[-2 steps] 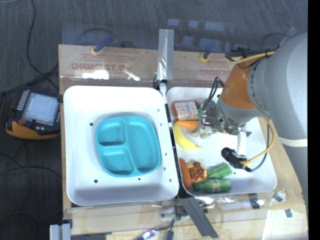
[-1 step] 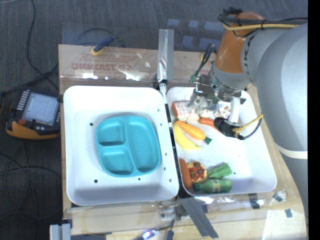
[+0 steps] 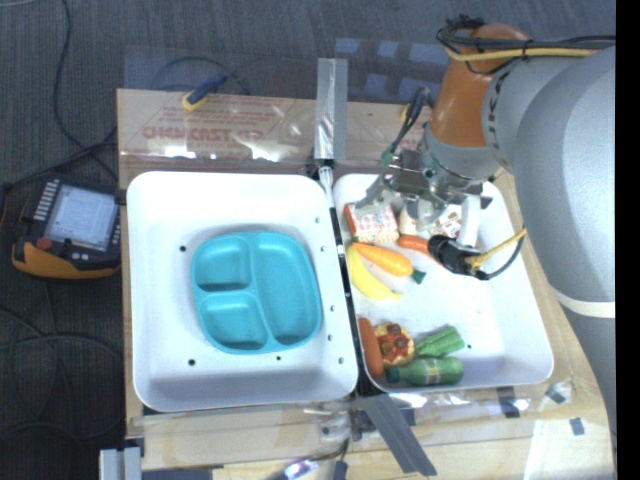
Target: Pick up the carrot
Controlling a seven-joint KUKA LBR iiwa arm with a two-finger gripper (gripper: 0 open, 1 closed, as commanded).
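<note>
1. the carrot (image 3: 384, 259) is lying in the right bin (image 3: 520, 348), resting on the banana (image 3: 368, 280).
2. the gripper (image 3: 415, 208) is hovering just above it, its opening hidden.
3. it should be descending centred across the carrot, avoiding the boxed snack (image 3: 372, 224).

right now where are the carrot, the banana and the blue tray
carrot (image 3: 382, 258), camera view, middle of its orange body
banana (image 3: 366, 279), camera view, yellow curve below the carrot
blue tray (image 3: 256, 290), camera view, divider ridge between its compartments
</note>
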